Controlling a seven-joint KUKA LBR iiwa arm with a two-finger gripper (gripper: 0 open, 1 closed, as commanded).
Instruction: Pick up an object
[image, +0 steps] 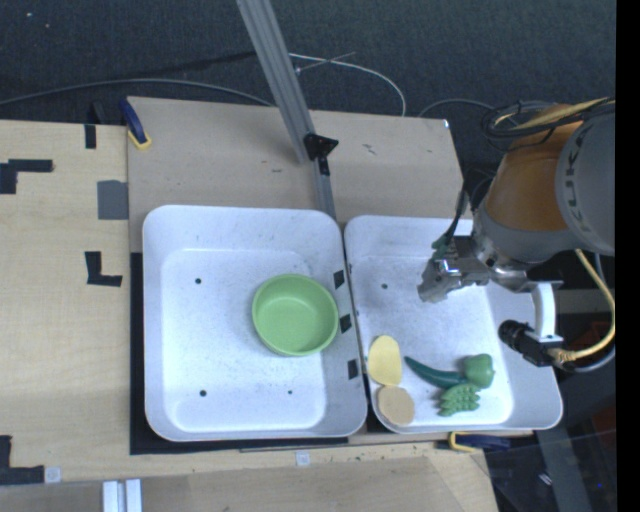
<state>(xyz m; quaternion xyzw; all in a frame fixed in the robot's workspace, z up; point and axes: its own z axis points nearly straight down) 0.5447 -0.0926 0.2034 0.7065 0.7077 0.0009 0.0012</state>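
Note:
My gripper (434, 284) hangs over the middle of the right bin (400, 240), reaching in from the right, with nothing seen between its fingers. Along the near edge of that bin lie a yellow oval piece (385, 360), a tan round piece (396, 405), a dark green pepper-like toy (436, 373), a green round toy (479, 369) and a knobbly green toy (459, 400). They lie below the gripper, apart from it. A green bowl (294, 314) sits upright in the left bin (190, 250).
A grey metal pole (285, 85) slants in from the top to the divider between the bins. Cables (350, 70) run across the dark floor behind the bench. The arm's orange band (530, 185) and a black hose fitting (525, 340) stand over the right bin's right side.

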